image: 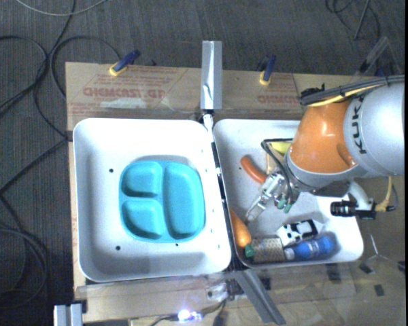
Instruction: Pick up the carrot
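Camera view: jaws (264,202) above right bin (224,156); carrot (241,232) nearby, ungrasped.

my bench (156,90) is brown board with red print, two blue-and-yellow clamps (124,62) on its far edge. dark grey carpet (47,46) surrounds it, crossed by loose black and white cables (27,43).

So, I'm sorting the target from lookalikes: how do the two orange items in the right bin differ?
The carrot lies at the bin's left wall near the front, pointing front to back. The orange piece sits farther back, lying diagonally, redder, beside the tool. Both are elongated and orange.
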Controlling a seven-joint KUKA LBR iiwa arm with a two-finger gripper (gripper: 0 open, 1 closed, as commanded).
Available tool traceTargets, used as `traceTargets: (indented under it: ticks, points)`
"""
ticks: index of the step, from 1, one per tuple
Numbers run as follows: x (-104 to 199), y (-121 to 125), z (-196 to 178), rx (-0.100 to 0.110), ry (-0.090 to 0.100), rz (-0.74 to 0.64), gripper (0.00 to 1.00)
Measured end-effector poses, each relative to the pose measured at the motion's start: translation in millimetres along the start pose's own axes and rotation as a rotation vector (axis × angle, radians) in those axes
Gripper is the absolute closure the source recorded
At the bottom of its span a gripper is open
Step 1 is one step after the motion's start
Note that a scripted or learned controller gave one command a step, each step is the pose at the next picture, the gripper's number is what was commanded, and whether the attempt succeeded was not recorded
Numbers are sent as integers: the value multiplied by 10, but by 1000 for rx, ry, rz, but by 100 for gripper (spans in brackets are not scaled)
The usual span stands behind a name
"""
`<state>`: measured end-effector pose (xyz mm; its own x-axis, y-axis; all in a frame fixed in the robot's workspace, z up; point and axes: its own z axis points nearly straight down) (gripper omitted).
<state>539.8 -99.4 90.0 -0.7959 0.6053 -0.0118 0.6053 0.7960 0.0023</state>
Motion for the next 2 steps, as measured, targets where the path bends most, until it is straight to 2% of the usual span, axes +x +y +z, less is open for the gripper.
traceTargets:
  ticks: [1, 2]
  points:
    - [1, 29, -100, -6, -1, 1, 100]
    - [112, 881, -933, 5, 13, 307, 100]
